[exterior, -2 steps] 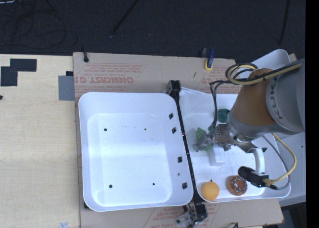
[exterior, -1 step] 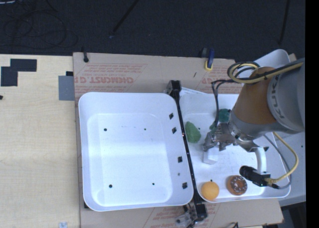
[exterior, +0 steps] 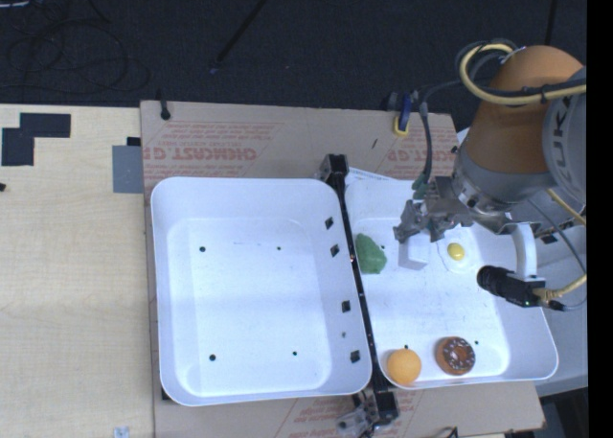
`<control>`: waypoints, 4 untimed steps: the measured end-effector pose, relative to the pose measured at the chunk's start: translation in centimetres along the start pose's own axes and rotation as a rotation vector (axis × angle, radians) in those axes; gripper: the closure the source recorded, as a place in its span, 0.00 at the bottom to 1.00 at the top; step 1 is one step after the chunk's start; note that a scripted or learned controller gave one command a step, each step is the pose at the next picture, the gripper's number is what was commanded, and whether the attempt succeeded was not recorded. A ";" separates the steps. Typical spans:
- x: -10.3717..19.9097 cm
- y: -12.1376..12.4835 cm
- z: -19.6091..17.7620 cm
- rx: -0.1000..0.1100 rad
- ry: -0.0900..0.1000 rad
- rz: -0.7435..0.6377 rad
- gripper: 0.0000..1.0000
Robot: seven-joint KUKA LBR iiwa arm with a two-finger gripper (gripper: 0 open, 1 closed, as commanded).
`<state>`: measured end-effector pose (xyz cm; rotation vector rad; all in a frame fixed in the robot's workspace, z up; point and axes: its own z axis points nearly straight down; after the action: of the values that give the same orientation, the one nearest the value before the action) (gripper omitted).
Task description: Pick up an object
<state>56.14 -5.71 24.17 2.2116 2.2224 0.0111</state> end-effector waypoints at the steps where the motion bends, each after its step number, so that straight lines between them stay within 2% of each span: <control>1: -4.0 -8.0 -5.6 0.010 -0.001 0.010 1.00; 2: 1.0 -8.7 1.7 0.020 0.003 0.002 1.00; 3: 0.3 -7.8 3.0 0.016 0.000 0.006 1.00; 4: 0.5 -8.5 -2.8 0.007 0.000 0.004 1.00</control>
<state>47.61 -5.28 26.89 2.2193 2.2217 0.0026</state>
